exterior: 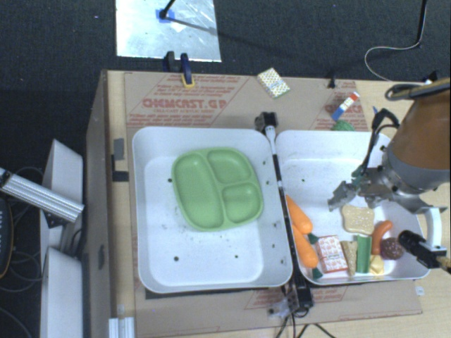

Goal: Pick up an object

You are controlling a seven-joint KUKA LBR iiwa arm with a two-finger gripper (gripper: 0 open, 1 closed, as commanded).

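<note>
Toy food (337,246), heaped along the right bin's (317,160) front edge, lay ungrasped while the gripper (352,194) hovered just behind the bread slice (358,219), fingers spread and empty, apparently poised to descend.

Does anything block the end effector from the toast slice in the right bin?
Nothing visible does. The end effector hangs just above-left of the toast slice, open bin floor between them; the sausage lies beside the toast.
</note>
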